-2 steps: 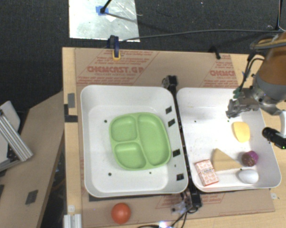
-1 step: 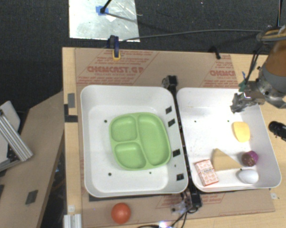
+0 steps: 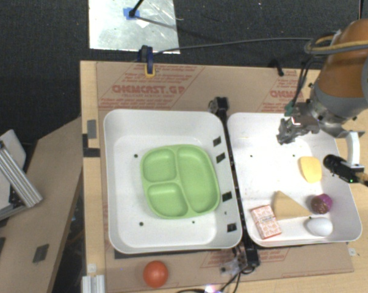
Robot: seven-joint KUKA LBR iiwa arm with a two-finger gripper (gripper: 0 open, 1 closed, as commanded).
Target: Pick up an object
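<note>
Your candidates for the pick all lie in the right bin (image 3: 257,133), toward its near right part: a yellow block (image 3: 310,168) farthest back, a tan wedge (image 3: 287,206) near the front, a small red-and-white packet (image 3: 265,220) just left of the wedge, a dark purple ball (image 3: 320,204) to the wedge's right, and a white egg-shaped piece (image 3: 319,226) at the near right corner. None of them is lifted; each rests on the bin floor, so you should judge the pick as not yet made. The gripper (image 3: 287,131) hangs over the far part of that bin, apart from every object, with bare white floor under it, and you cannot tell from this slant whether its jaws are apart or together; nothing shows between them. What is left, as far as you can judge, is the whole grasp: move toward one piece, close on it, lift. The left bin (image 3: 119,163) carries a green divided tray (image 3: 179,180). An orange ball (image 3: 155,273) sits on the tabletop (image 3: 165,81) in front of that bin. The brown sheet under the bins reads "CHEMCAST GP" in red print, repeated and partly covered; the packet's print is too small for you to read.
</note>
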